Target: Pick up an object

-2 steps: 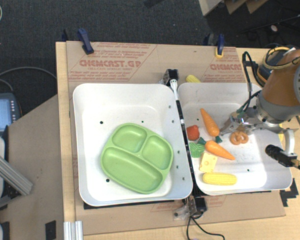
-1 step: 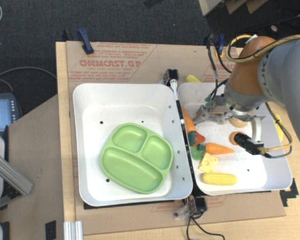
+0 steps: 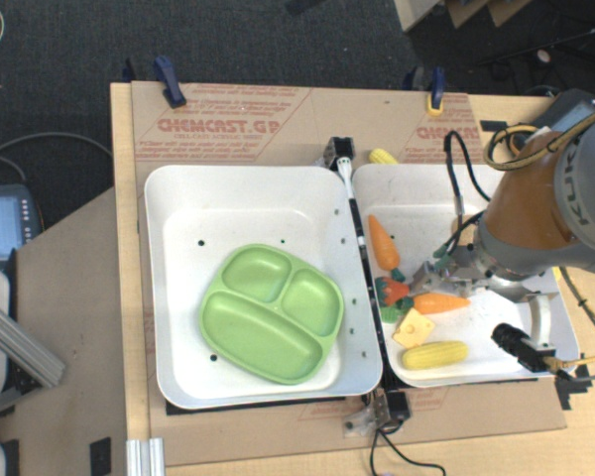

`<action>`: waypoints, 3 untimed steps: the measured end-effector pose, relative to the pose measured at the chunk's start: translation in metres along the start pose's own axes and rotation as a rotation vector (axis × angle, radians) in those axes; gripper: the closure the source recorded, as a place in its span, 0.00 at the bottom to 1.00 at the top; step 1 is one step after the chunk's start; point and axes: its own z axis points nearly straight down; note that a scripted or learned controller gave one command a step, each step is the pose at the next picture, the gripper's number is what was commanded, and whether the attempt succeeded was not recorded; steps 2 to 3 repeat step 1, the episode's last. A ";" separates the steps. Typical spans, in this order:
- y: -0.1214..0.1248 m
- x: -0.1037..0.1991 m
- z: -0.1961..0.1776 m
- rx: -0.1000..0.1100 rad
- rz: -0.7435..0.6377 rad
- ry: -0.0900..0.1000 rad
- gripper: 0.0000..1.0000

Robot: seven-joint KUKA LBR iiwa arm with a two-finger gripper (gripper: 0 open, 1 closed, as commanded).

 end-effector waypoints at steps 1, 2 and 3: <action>0.018 0.001 0.000 -0.010 -0.005 -0.002 0.00; 0.018 0.001 0.000 -0.010 -0.005 -0.002 0.00; 0.018 0.001 0.000 -0.010 -0.005 -0.002 0.00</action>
